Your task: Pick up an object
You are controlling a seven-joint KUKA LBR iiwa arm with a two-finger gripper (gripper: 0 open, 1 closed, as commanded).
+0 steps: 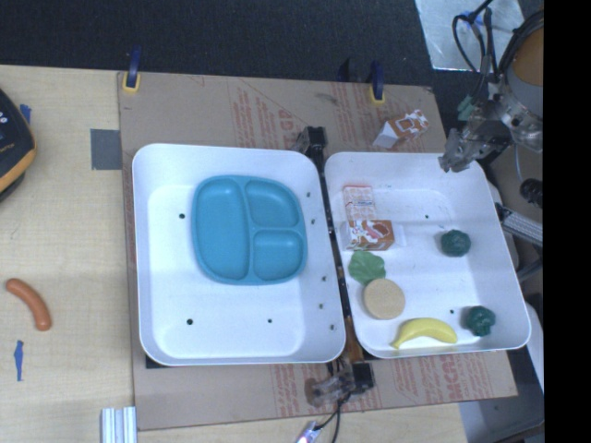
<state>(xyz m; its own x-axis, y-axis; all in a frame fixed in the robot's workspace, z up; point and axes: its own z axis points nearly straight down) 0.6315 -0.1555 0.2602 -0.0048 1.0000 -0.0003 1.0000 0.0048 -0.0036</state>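
Note:
My gripper (455, 158) hangs over the far right corner of the right bin (420, 185), with nothing visible between its fingers. In that bin lie a snack packet (365, 218), a green leafy piece (367, 267), a round tan cookie (383, 298), a yellow banana (425, 332) and two dark green lumps (453, 242) (478, 319). All of these lie nearer the front than the gripper, the closest being the upper dark green lump.
The left bin (166, 293) holds a blue divided plate (248, 228). A small carton (404, 127) lies on the cardboard behind the right bin. A sausage (30, 303) rests on the bench at far left, and a dark device (14, 146) sits at the left edge.

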